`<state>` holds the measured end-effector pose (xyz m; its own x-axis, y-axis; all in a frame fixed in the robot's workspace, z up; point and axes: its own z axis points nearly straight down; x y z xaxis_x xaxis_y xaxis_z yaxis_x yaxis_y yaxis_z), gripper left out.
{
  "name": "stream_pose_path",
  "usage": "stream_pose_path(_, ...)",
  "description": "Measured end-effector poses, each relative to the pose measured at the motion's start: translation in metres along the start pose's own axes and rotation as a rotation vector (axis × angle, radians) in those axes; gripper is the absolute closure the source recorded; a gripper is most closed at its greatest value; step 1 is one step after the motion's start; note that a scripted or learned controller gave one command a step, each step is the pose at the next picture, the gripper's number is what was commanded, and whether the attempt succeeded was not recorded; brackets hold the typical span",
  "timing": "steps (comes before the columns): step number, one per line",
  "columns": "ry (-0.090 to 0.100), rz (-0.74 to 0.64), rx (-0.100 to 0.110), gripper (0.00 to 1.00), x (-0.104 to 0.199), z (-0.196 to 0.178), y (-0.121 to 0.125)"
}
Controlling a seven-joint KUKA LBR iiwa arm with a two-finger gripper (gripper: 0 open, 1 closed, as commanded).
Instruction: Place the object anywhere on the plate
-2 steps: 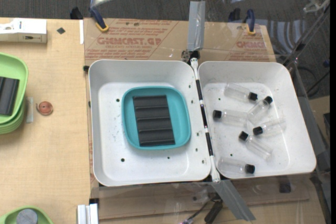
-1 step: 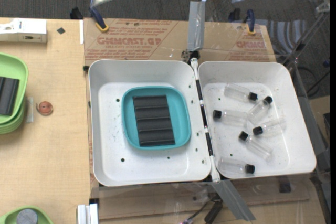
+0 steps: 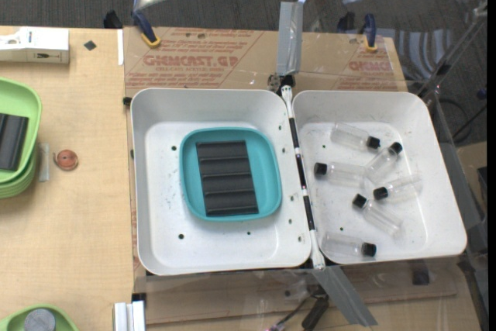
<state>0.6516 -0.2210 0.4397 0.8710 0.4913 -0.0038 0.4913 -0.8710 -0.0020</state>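
A teal plate (image 3: 268, 174) lies in the middle of the left white bin (image 3: 155, 229), with a black ridged insert (image 3: 225, 176) resting on it. The right white bin (image 3: 442, 190) holds several clear plastic vials with black caps, among them one (image 3: 354, 138) near the back, one (image 3: 333, 169) at the left and one (image 3: 351, 246) by the front wall. They lie scattered on their sides.
A green tray (image 3: 17, 142) with a dark block sits at the far left of the wooden bench. A small round orange piece (image 3: 67, 160) lies beside it. Cardboard (image 3: 201, 58) and clamps stand behind the bins, and a white box (image 3: 34, 46) sits at the back left.
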Motion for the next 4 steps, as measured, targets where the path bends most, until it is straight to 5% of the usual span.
stream_pose_path(2,0.001,0.299,0.001,0.00,0.000,0.000,0.002)
stream_pose_path(3,0.002,0.311,0.000,0.00,0.000,-0.001,0.002)
stream_pose_path(4,0.001,0.303,0.001,0.00,-0.002,0.177,0.000)
